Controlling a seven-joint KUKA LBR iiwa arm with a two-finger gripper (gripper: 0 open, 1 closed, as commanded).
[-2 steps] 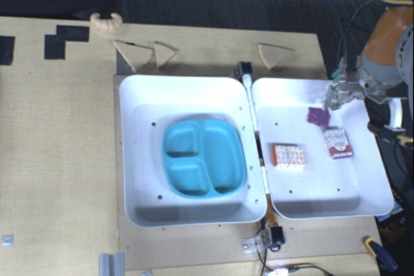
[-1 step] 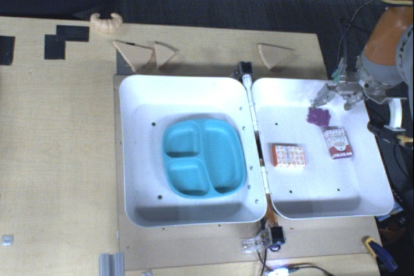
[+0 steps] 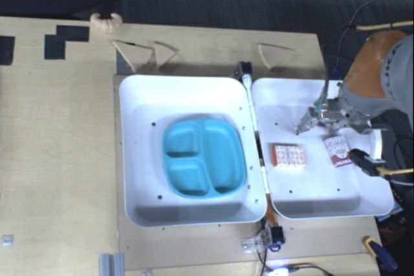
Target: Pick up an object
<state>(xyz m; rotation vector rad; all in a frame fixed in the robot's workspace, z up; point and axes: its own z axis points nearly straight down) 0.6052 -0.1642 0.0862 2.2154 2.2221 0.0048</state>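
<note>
Two small things lie in the right bin point(image 3: 310, 203). One is a flat box with an orange-red dotted pattern point(image 3: 288, 156), left of the bin's middle. The other is a small red-and-white packet point(image 3: 336, 149) toward the right side. My gripper point(image 3: 318, 125) hangs over the bin's back half, above and between the two. Its fingers are spread open, nothing is held between them, and it touches neither thing. The arm's body covers the bin's right rim.
The left bin point(image 3: 139, 203) holds a blue divided plate point(image 3: 204, 156) with three compartments. A ridge where the two bins meet point(image 3: 257, 145) runs between them. Bare bin floor point(image 3: 284, 106) lies left of my gripper at the back.
</note>
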